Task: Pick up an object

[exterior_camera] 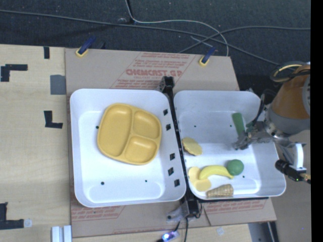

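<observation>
Pincer: the pincer [241, 144] hangs low in the right white bin [214, 99], beside an upright green stick-shaped object [237, 123]; its opening cannot be judged.
Handling: the green piece looks light, rigid and smooth; grip across its narrow middle.
Nearby: yellow plastic banana [216, 172], green ball [234, 167].
</observation>
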{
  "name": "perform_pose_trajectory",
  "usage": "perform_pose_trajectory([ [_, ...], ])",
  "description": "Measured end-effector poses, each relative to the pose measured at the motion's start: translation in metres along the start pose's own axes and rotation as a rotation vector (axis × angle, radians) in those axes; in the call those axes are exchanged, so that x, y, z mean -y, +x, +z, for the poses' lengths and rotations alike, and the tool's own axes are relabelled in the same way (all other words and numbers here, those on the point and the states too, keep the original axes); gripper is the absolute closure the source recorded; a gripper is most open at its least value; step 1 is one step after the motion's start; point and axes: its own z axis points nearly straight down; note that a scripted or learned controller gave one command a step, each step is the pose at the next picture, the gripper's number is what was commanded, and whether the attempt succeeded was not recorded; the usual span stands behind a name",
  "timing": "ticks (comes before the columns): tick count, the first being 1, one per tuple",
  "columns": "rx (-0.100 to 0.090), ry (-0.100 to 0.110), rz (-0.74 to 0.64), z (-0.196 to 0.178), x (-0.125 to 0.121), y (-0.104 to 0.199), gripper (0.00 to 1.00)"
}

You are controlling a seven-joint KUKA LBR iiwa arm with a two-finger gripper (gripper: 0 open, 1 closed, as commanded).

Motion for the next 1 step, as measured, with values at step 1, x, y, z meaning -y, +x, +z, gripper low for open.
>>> perform_pose_trajectory([
  [1,0.002,-0.006,0.001,-0.0588,0.0059,0.0053,1.00],
])
